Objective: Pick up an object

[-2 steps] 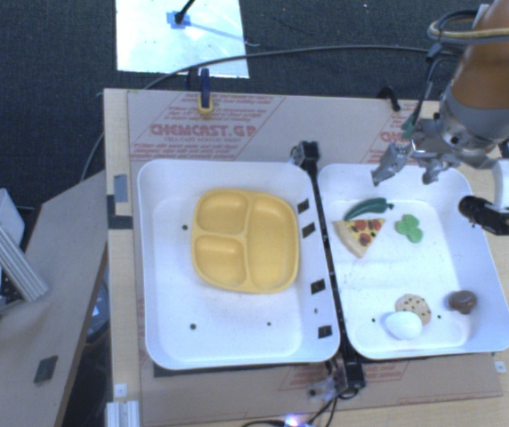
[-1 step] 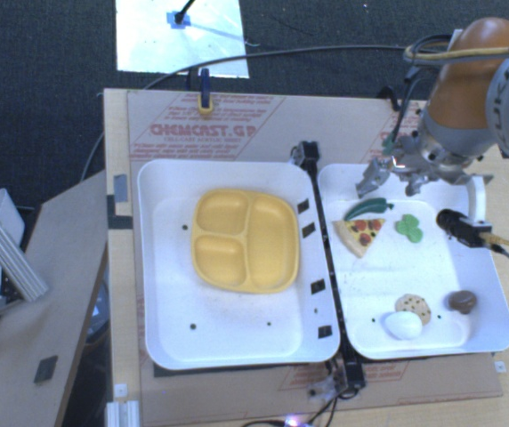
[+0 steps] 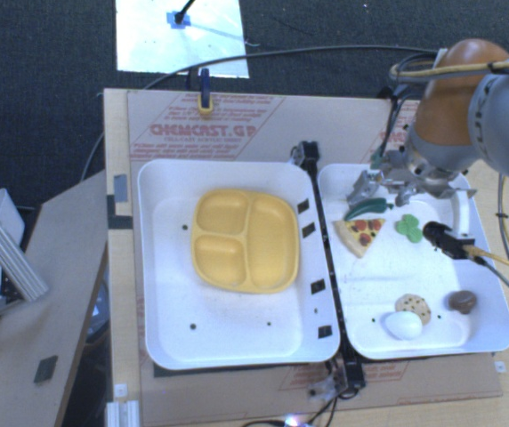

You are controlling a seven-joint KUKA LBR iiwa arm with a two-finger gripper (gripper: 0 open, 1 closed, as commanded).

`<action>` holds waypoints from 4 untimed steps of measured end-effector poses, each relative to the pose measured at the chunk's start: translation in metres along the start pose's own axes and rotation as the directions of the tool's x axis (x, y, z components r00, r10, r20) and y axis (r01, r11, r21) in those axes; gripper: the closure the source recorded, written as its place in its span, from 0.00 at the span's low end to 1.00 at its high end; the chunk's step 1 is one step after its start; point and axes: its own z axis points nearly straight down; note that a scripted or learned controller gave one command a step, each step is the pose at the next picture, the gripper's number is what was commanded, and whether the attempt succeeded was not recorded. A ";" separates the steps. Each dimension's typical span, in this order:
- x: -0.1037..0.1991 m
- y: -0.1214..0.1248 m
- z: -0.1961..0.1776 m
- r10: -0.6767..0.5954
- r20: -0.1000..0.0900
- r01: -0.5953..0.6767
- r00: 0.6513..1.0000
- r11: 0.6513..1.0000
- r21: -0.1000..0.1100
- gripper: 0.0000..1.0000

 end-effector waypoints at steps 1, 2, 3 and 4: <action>0.001 0.002 0.042 0.001 0.000 -0.001 1.000 1.000 0.001 0.00; 0.001 0.004 0.028 0.002 0.001 -0.002 1.000 1.000 -0.006 1.00; -0.005 0.003 -0.017 0.004 0.000 -0.004 1.000 1.000 -0.005 1.00; -0.004 0.004 -0.061 -0.002 0.000 0.002 1.000 1.000 -0.006 1.00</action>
